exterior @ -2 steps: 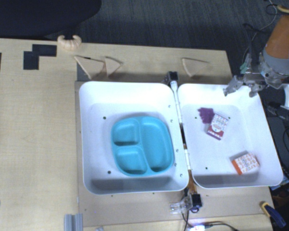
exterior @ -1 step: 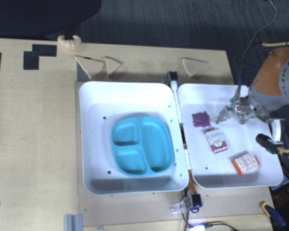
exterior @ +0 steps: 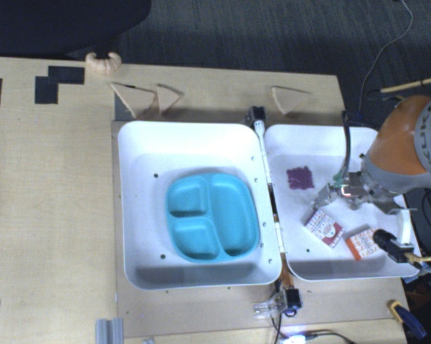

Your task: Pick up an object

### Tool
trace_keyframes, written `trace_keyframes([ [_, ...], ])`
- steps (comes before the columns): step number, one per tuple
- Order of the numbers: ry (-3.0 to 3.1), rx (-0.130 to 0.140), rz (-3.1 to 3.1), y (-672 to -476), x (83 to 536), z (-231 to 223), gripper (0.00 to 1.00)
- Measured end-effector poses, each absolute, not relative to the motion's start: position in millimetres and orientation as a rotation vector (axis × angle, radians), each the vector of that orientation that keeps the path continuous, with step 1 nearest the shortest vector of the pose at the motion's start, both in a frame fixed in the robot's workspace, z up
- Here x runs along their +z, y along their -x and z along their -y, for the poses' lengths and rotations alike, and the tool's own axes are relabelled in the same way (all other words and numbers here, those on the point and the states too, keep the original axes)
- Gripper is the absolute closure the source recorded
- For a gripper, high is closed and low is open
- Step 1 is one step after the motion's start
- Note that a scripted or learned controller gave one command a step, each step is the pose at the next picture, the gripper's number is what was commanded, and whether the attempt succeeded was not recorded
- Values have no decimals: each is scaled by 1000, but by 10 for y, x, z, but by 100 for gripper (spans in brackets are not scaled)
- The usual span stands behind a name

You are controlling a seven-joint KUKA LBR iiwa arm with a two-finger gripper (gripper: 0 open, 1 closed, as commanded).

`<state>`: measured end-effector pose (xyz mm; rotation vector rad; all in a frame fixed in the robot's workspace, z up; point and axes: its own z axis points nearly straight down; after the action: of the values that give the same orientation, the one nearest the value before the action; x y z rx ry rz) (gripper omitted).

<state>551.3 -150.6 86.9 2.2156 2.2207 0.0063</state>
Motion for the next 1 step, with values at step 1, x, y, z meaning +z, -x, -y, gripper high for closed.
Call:
trace_keyframes([
  [1,-2210,11,-2218,-5536,989,1509,100],
])
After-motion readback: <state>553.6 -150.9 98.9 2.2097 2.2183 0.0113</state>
